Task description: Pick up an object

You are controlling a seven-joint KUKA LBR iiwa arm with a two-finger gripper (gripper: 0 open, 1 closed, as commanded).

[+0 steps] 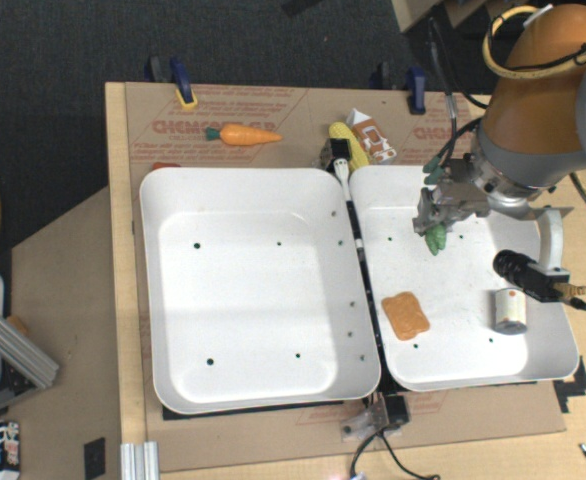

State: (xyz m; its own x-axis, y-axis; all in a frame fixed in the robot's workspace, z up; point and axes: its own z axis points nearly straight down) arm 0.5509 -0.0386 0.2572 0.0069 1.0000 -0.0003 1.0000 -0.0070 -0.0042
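The gripper (437, 226) is hanging over the back half of the right bin (473, 363), towards that bin's left wall, with its fingers drawn in close and pinching a small green thing (435, 240) that is sticking out below the tips. Whether that green thing is resting on the right bin's floor or hanging just clear of it is hard to say from this slant. The grey arm with its orange band (543, 78) is reaching in over the right bin's back right corner. Inside the right bin, a flat tan slice (406, 315) is lying near the front left, close to the left wall and well apart from the green thing. A small pale can (510, 310) is sitting on its side near the right bin's front right. The left bin (253, 298) is lying against the right bin's left wall, the two rims touching. Just behind the right bin's back left corner, on the bare bench board (123, 268), a yellow thing (342, 134) and a brown and white packet (375, 141) are lying side by side. Farther out to the left of the right bin, behind the left bin, an orange carrot (245, 135) is lying with its tip pointing towards the right bin.
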